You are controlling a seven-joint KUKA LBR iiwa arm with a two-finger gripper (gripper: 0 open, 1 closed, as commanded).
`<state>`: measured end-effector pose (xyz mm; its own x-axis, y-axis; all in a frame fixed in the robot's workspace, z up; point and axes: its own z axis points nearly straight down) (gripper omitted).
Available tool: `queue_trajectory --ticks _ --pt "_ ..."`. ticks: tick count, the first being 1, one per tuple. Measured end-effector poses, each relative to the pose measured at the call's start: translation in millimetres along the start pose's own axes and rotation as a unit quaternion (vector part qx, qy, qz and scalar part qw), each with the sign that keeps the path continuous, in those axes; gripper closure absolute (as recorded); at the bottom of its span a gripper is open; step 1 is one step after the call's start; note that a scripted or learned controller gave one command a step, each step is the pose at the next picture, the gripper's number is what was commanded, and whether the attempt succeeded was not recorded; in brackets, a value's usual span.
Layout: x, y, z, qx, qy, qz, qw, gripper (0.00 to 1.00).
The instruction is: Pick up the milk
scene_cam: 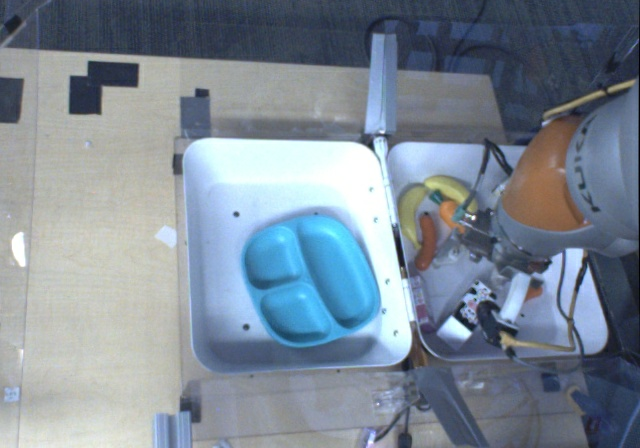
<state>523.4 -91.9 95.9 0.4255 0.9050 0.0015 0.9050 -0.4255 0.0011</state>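
Observation:
A small white carton with black patches, which I take to be the milk [467,315], lies near the front of the right bin [596,328]. My gripper [470,236] hangs low over the middle of that bin, a little behind the carton and just right of the fruit. The grey arm with its orange band [545,186] covers much of the bin's right half. Nothing shows held in the gripper.
A yellow banana [425,194] and a red-orange sausage-shaped thing [427,239] lie at the back left of the right bin, with a small orange piece [447,209] beside them. The left bin [215,236] holds a blue divided plate [310,278].

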Motion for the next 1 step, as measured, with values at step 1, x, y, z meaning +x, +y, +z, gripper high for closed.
queue_trajectory --ticks 1 --pt "1.4 1.3 -11.1 -0.002 0.001 -0.001 1.0 1.0"
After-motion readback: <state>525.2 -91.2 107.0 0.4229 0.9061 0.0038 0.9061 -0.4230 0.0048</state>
